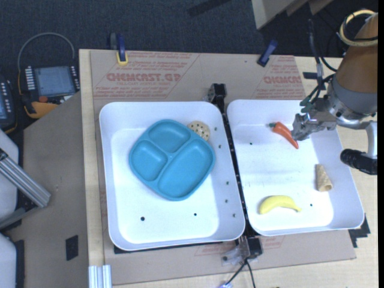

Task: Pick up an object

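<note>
One banana (278, 204), one cork (323, 177), one carrot (284, 133) beside pincer (302, 128), grip unclear; one blue plate (171, 159)

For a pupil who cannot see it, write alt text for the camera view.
A grey and orange robot arm's gripper hovers by a carrot at the back of the right bin, which also holds a banana and a tan roll. The left bin holds a blue divided plate with a cookie behind it.
</note>
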You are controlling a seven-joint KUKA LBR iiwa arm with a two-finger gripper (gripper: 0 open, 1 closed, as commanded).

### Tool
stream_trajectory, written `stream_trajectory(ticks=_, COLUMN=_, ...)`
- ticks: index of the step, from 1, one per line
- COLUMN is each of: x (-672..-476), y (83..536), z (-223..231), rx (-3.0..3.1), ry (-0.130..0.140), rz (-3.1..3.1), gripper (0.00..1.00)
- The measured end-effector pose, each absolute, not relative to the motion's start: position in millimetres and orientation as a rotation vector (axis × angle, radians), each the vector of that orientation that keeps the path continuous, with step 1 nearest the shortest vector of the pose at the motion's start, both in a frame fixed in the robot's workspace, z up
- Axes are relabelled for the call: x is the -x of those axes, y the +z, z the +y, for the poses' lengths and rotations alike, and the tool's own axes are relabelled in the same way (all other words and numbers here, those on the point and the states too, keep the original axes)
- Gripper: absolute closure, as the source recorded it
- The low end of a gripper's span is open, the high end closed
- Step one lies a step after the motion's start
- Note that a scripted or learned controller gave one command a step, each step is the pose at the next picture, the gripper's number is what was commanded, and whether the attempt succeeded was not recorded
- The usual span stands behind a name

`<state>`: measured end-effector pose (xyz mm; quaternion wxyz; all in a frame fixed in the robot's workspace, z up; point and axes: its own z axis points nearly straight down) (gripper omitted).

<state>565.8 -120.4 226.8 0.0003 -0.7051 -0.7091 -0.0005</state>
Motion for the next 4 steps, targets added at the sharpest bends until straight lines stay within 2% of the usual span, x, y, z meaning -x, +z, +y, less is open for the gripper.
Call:
stream_trajectory(ticks=2, x=-597.3, y=207.1, z=-17.3, rx=2.215, ry=-0.004, rz=-2.228, gripper=1.00)
stream_trajectory(ticks=3, x=-620.0, y=204.4, z=28.7, rx=2.216, ry=-0.005, rz=-2.228, gripper=1.00)
stream_trajectory(ticks=4, x=-631.3, y=204.1, z=83.5, rx=2.215, ry=-0.006, rz=-2.229, gripper=1.00)
